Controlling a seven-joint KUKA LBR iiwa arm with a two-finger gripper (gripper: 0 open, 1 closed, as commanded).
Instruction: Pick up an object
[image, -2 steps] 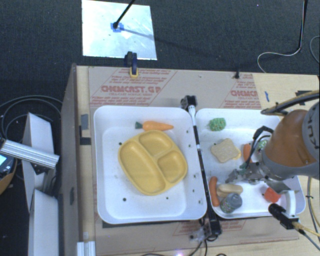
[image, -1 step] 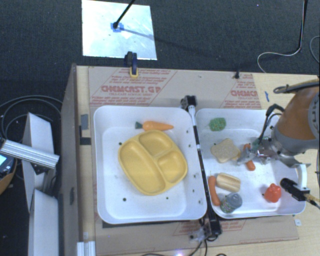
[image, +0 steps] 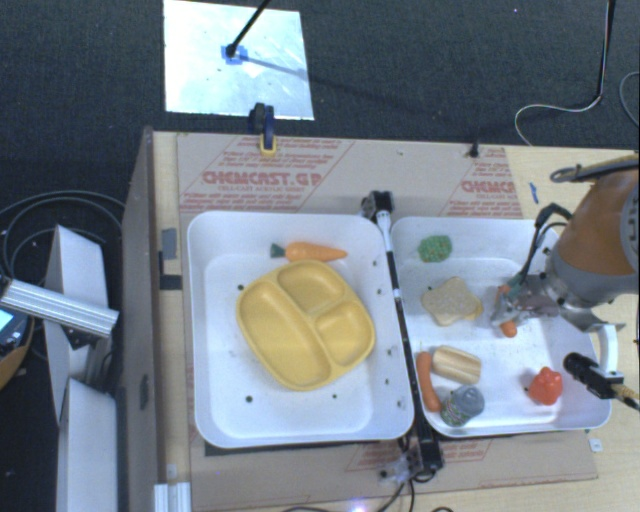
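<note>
My gripper (image: 513, 303) is low over the middle right of the right bin (image: 480, 232), at the end of the grey and orange arm coming in from the right. A small orange piece (image: 509, 328) lies just under its tip; I cannot tell whether they touch. A tan bread slice (image: 452, 301) lies just left of the gripper. Also in this bin are a green lump (image: 434, 248) at the back, a bread roll (image: 457, 364), an orange sausage (image: 427, 380), a grey can (image: 463, 405) and a red pepper (image: 545, 385).
The left bin (image: 200, 330) holds a yellow divided plate (image: 305, 323) and a carrot (image: 310, 253) behind it. A ridge with a black clamp (image: 379, 206) at its far end separates the two bins. Cardboard lines the bench around them.
</note>
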